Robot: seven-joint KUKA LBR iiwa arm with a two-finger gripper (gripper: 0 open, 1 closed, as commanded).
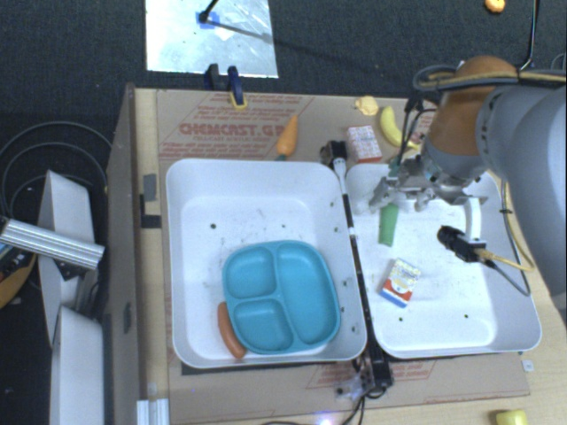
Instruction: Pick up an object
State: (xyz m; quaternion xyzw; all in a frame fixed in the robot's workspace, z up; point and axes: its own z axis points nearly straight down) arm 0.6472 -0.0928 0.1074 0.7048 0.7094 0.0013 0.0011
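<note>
End effector (401,198), fingers (381,195) apart, over green block (388,226) in right bin (461,319), blue tray (279,295) in left bin (205,204)

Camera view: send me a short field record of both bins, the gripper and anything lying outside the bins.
left bin: blue divided plate; orange sausage at the plate's lower-left edge
right bin: green stick-shaped object near the dividing wall; small carton lying apart, nearer the camera
gripper: over the right bin's far-left part, just by the green object's far end
grasp: cannot tell from this view
behind the bins: carrot, small box, banana on the cardboard
</note>
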